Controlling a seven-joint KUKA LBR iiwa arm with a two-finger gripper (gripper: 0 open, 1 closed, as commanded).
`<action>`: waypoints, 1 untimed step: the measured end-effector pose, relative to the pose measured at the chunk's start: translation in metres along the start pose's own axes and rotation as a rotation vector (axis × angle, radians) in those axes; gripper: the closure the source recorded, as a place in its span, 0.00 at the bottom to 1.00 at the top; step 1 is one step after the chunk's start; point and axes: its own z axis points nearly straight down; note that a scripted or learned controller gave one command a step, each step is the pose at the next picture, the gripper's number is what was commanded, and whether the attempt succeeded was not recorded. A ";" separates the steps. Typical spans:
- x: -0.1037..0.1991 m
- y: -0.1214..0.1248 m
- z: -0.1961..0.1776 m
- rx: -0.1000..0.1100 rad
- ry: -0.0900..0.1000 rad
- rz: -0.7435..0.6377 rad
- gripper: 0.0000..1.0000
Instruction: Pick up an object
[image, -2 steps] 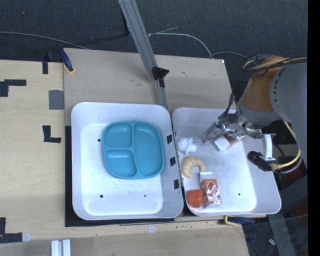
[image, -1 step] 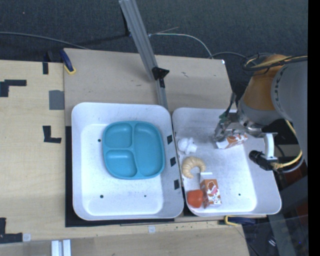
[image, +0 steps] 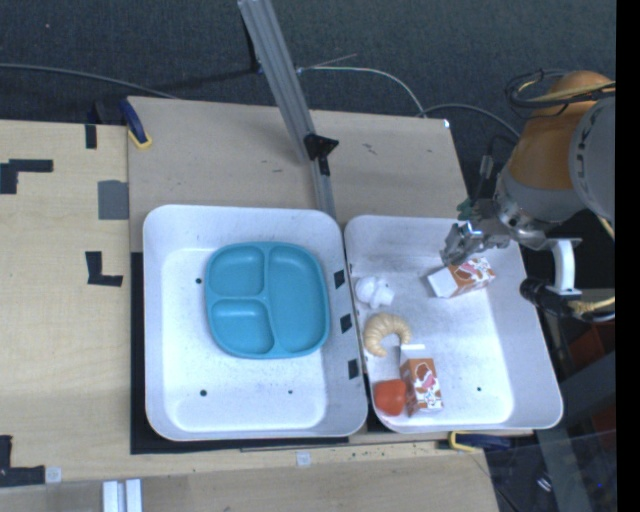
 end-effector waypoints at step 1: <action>0.000 0.001 -0.031 0.003 0.001 0.000 1.00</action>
